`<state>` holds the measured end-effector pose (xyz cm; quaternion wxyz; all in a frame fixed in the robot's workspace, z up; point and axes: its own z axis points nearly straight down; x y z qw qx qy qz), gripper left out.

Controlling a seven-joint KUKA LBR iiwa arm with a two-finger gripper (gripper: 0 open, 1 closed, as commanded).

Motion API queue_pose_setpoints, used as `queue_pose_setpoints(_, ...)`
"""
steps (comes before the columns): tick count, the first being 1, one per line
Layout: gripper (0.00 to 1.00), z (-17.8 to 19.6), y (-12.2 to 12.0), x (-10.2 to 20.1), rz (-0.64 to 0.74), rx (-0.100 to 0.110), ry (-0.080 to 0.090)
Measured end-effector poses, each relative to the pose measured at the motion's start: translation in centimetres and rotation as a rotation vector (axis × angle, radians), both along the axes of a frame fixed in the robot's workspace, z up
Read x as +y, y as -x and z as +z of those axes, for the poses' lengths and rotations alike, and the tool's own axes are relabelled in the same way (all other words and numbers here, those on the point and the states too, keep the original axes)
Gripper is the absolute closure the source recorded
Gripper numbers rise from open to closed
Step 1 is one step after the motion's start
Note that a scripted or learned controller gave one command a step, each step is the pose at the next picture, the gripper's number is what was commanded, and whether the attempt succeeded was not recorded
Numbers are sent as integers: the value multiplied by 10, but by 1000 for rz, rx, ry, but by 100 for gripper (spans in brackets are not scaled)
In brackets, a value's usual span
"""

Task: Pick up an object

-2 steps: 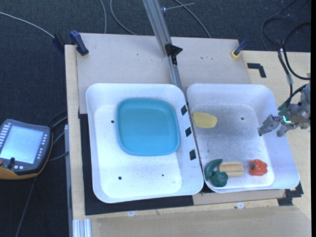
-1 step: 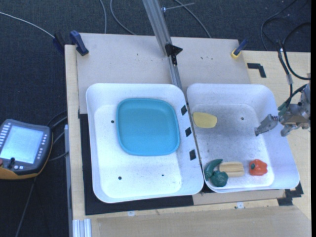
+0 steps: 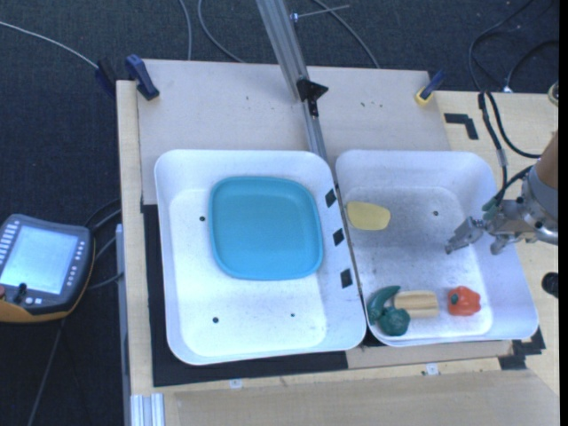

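Wooden block: lodged at six o'clock in right bin, between green toy and red toy. Judged light, rigid; long sides to be pinched. Gripper spread open, nothing held.

The arm reaches in from the right, wrist low; its gripper hangs with fingers spread apart. Nothing sits between them.

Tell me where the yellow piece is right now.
The yellow piece lies in the right bin, near its upper left corner beside the divider, well apart from the green, tan and red items along the bin's lower edge.
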<state>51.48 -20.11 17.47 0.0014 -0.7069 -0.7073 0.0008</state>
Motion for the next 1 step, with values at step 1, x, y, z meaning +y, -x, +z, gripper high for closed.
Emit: queue_pose_setpoints(1,0,-61,2,5,0,2,-1)
